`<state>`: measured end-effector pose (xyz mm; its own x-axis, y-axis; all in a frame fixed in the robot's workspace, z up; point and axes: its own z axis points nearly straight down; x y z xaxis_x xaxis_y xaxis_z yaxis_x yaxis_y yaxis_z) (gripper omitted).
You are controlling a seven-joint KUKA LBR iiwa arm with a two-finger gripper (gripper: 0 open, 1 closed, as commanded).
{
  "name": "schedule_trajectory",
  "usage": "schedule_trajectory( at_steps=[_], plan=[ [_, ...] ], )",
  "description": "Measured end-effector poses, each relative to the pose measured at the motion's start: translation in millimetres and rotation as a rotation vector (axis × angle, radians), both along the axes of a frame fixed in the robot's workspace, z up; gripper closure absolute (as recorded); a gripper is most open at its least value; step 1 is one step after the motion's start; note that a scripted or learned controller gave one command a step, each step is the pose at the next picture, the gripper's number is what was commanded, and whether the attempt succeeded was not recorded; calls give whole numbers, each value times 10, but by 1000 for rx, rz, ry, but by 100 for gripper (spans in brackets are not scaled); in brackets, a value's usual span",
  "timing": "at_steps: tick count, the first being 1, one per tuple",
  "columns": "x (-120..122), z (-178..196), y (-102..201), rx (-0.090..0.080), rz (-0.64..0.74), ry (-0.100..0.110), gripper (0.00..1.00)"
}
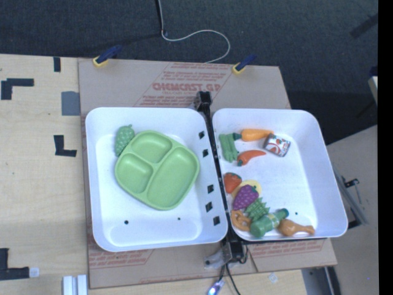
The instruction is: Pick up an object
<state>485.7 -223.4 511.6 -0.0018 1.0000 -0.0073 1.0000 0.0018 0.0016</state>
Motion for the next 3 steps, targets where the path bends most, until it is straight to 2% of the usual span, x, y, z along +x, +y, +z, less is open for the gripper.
schedule_trajectory(
  at_steps=[3],
  plan=[
    [21,305,14,-5,3,-2,100]
  ],
)
